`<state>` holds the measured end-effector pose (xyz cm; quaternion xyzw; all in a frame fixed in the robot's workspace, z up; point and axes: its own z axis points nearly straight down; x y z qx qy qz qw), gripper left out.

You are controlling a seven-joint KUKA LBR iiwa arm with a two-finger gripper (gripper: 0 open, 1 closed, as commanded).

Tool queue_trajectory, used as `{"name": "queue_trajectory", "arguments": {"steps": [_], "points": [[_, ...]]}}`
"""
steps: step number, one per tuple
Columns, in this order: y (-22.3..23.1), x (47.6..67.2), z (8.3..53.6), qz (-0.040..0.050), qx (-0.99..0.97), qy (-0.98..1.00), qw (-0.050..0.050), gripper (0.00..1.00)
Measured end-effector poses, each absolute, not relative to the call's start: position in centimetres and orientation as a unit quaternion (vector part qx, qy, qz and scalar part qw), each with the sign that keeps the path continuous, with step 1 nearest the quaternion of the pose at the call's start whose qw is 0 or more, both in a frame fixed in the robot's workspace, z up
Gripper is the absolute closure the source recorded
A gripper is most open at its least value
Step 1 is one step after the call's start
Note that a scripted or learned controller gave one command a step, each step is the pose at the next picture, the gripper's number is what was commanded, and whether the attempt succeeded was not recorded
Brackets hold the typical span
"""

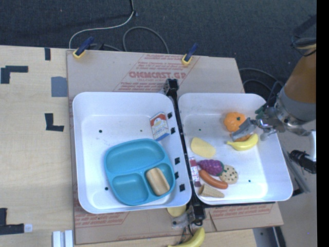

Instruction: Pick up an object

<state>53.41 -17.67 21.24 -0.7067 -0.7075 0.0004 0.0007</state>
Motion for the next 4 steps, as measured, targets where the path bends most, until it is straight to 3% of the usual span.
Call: {"name": "queue_trajectory", "arguments": {"steps": [1, 2, 3, 4], "points": [[-21.0, 58.4, 7.9, -0.0006, -0.706, -0.708, -0.004, 0.00], [-16.7, 64.2, 8.7, -0.0013, -0.705, -0.709, -0.003, 0.00], [-13.0, 67.0, 8.6, -0.0008, -0.705, -0.709, -0.001, 0.00], [-13.2, 66.9, 9.6, 0.0002, -0.706, -0.708, -0.002, 1.00]]}}
